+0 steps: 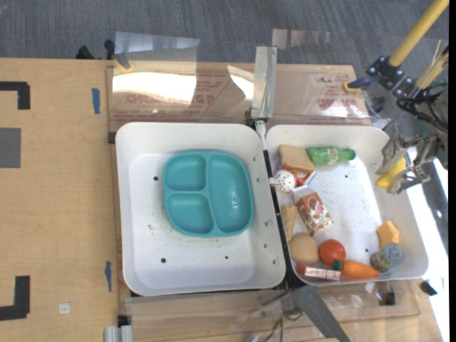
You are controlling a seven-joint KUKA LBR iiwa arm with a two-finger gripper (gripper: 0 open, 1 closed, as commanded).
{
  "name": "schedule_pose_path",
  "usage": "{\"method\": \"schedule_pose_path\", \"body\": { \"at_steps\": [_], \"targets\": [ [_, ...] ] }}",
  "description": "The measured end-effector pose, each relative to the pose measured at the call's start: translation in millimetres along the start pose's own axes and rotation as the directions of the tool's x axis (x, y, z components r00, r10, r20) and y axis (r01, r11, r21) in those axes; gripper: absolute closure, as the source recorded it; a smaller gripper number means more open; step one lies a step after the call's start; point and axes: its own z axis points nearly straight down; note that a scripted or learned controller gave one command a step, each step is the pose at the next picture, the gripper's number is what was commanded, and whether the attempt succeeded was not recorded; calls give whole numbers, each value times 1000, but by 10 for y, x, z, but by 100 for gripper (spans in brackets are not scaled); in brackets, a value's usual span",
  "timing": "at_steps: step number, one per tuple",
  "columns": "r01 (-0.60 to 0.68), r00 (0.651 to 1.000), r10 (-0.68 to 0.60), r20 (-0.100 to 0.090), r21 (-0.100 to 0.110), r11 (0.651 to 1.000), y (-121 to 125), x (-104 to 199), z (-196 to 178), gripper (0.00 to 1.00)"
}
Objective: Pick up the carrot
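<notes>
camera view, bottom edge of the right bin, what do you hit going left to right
round beige ball → tomato → carrot → grey-blue round thing, all lying along the near wall of the right bin

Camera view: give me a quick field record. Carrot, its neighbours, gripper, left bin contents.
carrot: orange carrot lying flat near the front edge of the right bin
neighbours: red tomato just left of it, grey-blue round item to its right
gripper: gripper at the right bin's right rim, apart from the carrot; nothing seen between its fingers
left bin: left bin holds a teal divided plate
task status: carrot not yet picked
</notes>
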Motion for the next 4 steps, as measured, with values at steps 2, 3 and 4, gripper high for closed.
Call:
{"method": "schedule_pose_path", "body": {
  "at_steps": [2, 3, 4],
  "targets": [
    [323, 946, -323, -13, -19, 946, -412, -29, 1111, 100],
    [360, 933, -360, 1, 6, 933, -384, 264, -55, 100],
    [702, 712, -702, 0, -15, 712, -35, -538, 857, 100]
  ]
}}
